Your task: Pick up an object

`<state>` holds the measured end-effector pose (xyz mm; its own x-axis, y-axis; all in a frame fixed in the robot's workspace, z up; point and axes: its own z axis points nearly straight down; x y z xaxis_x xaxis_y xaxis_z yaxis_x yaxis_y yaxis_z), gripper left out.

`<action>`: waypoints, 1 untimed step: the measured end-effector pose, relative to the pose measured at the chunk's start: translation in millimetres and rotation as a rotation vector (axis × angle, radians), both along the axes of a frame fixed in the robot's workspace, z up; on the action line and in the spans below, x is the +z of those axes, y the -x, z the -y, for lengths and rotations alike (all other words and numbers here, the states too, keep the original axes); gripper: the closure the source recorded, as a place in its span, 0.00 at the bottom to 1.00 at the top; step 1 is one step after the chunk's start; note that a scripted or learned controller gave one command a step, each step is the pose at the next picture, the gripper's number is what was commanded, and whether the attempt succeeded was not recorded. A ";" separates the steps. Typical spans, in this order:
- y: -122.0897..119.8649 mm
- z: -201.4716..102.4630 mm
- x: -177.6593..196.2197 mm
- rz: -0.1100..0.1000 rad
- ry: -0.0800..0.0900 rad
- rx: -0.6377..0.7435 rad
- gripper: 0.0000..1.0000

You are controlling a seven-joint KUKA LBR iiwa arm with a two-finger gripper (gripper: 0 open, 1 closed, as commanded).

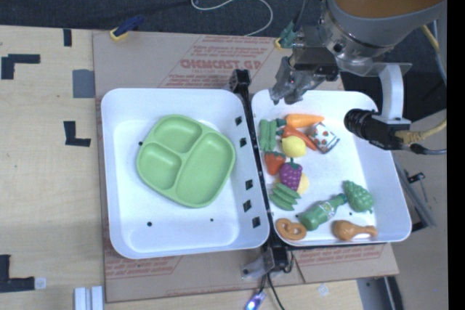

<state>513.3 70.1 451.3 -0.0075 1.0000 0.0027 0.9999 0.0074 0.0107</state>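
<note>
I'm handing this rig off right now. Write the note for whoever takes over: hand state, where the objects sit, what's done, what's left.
Hand: above the far left corner of the right bin, nothing visible between its fingers; open or shut can't be told from this angle.
Objects: all in the right bin. Carrot, lemon, grapes and green beans are clustered on its left side; green bottle, pretzel and chicken drumstick lie along the near edge.
Left bin: holds the green divided plate.
Done: no pick yet.
Left: lower onto one object, probably the carrot or beans nearest the hand, grasp and lift.
</note>
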 end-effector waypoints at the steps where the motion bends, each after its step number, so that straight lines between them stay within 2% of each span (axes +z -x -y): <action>1: -31.0 22.3 -120.5 -0.023 0.007 -0.009 1.00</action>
